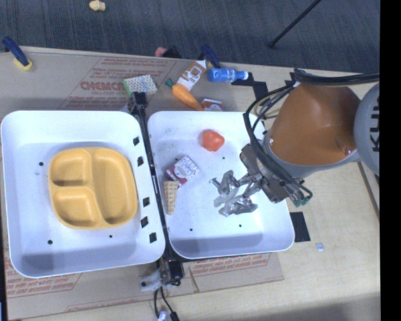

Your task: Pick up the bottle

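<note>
Bottle (227, 75), blue with a white cap end, lies on its side on the worktop (321, 246) behind the right bin (187, 243), outside both bins, just beside a small carton (191, 76) and near a carrot-like orange piece (186, 96). Tool (232, 194) sits low in the right bin, well apart from the bottle; fingers look spread with nothing visibly between them, so I read it as open and holding nothing. Step in hand, as I judge it: lift clear of the bin, travel back over the far rim, then descend on the bottle. Grip across the body, jaws square to its long axis, not on the cap end, or it will likely roll or squirt out. Watch the carton and the black clamp beside it on approach. In-bin clutter: tomato (212, 140), wrapper (183, 168), cone (170, 196); ignore these. Yellow tray (92, 187) in left bin (27, 259) is irrelevant.
</note>
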